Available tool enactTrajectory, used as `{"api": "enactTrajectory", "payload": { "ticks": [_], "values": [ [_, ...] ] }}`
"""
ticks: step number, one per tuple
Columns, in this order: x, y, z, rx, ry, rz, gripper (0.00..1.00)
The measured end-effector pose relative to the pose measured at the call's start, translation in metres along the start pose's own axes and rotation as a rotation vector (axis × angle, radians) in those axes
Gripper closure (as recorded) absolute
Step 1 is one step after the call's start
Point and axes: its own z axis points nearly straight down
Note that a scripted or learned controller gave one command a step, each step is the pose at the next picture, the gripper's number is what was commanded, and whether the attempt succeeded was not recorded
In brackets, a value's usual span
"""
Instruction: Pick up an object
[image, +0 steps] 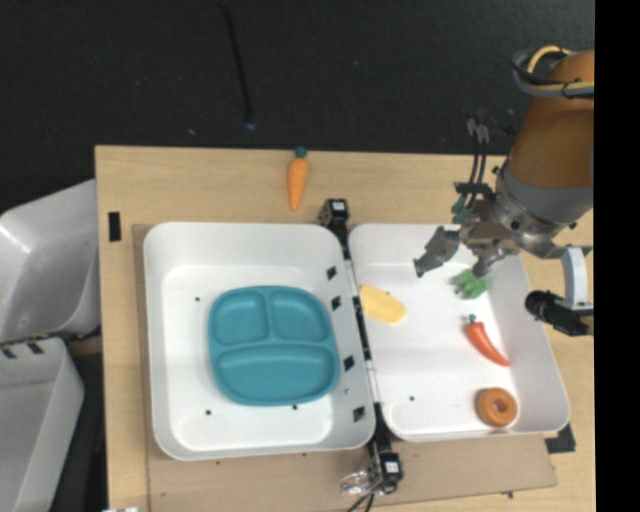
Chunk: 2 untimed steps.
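Arm: I see the grey arm with its orange band entering from the right side of the view, its wrist above the back of the right bin.
Gripper: the gripper hangs over the far right part of the right bin; I see its two dark fingers spread apart, with nothing between them.
Right bin: the white bin holds four items, none touching another.
Green item: a small green object lies just beside the gripper's right-hand finger; I cannot tell whether they touch.
Red pepper: a red chilli pepper lies below the green item, near the bin's right wall.
Yellow item: a yellow rounded piece sits close to the bin's left wall, well apart from the gripper.
Doughnut: a brown ring doughnut rests in the near right corner.
Left bin: the left white bin carries a teal divided plate lying flat near its middle.
Bench: on the wooden bench, a toy carrot lies outside both bins, behind the left one.
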Motion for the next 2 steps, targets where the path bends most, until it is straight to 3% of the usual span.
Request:
{"api": "enactTrajectory", "payload": {
  "ticks": [1, 2],
  "values": [
    [0.0, 0.002, -0.006, -0.011, -0.001, -0.003, 0.0],
    [0.007, -0.003, 0.051, -0.007, -0.001, -0.001, 0.0]
  ]
}}
